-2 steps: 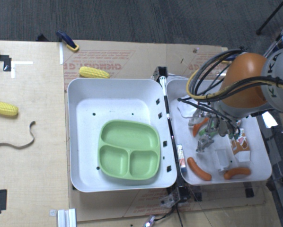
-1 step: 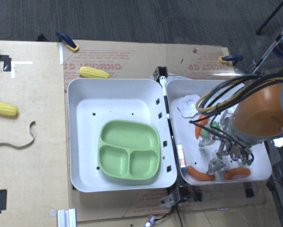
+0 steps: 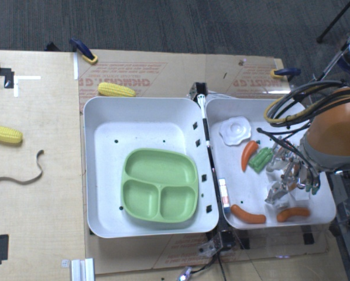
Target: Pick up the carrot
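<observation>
The carrot (image 3: 248,155) lies in the right bin (image 3: 327,218), orange body tilted, its green top (image 3: 261,159) pointing right. My gripper (image 3: 278,192) hangs low over the same bin, below and to the right of the carrot and apart from it. It sits just above the gap between two sausages. The orange-banded wrist (image 3: 333,133) and its cables cover the bin's right side. I see nothing held in the gripper.
A white fried egg (image 3: 234,130) lies above the carrot. Two sausages (image 3: 248,215) (image 3: 292,214) rest near the bin's front wall. The left bin (image 3: 93,157) holds a green divided plate (image 3: 160,186). Corn cobs (image 3: 116,89) (image 3: 4,134) lie on the bench.
</observation>
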### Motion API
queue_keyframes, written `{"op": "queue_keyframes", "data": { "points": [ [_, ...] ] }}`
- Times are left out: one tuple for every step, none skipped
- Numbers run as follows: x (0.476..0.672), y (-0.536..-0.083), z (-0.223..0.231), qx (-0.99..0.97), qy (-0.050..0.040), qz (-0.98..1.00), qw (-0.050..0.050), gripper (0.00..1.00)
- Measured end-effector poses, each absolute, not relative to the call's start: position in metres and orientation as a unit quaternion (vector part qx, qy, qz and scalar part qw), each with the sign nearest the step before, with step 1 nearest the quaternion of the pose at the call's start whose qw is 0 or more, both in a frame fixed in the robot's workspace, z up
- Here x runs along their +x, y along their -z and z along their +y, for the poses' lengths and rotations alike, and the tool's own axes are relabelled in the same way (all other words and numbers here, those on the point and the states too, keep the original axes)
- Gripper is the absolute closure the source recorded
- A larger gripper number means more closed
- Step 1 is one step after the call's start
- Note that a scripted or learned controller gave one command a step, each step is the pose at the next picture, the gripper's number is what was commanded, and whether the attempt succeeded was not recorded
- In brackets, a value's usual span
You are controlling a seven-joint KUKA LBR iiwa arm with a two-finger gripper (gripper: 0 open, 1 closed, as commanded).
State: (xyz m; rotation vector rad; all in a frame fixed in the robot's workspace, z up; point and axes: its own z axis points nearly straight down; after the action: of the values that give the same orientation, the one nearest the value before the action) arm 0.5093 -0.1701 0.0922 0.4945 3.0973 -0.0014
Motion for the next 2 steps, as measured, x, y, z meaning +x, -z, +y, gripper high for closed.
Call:
{"op": "queue_keyframes", "data": {
  "points": [
    [0.4801, -0.0938, -0.1032, 0.240, 0.0020, 0.971, 0.006, 0.00],
    [0.4807, -0.1022, -0.1026, 0.238, 0.0019, 0.971, 0.005, 1.00]
  ]
}}
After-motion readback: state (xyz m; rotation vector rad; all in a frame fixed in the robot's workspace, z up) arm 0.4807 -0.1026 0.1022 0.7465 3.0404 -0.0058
